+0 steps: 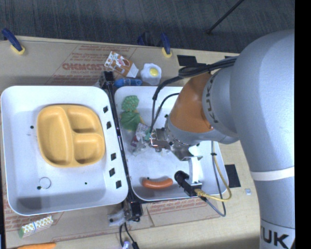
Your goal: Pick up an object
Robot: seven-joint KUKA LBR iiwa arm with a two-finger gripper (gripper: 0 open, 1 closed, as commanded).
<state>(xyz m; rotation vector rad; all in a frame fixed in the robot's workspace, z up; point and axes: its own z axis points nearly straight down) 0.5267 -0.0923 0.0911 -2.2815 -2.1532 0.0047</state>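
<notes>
My gripper (145, 137) reaches down into the right bin (160, 165) from the right, its tip low over the bin's left-middle. A small crumpled wrapper-like item (140, 134) with red and green bits lies right at the tip. A green leafy toy (129, 111) sits just above it, near the bin's left wall. An orange-red sausage (156, 182) lies near the bin's front edge. The arm's wrist hides the middle of the bin.
The left bin (20, 180) holds a yellow divided tray (70, 134). Behind the bins on the cardboard lie a printed packet (117, 63), a blue item (127, 81) and a white-and-yellow egg toy (151, 73). A wrapped candy (35, 226) lies at the front left. Cables trail along the right bin's front.
</notes>
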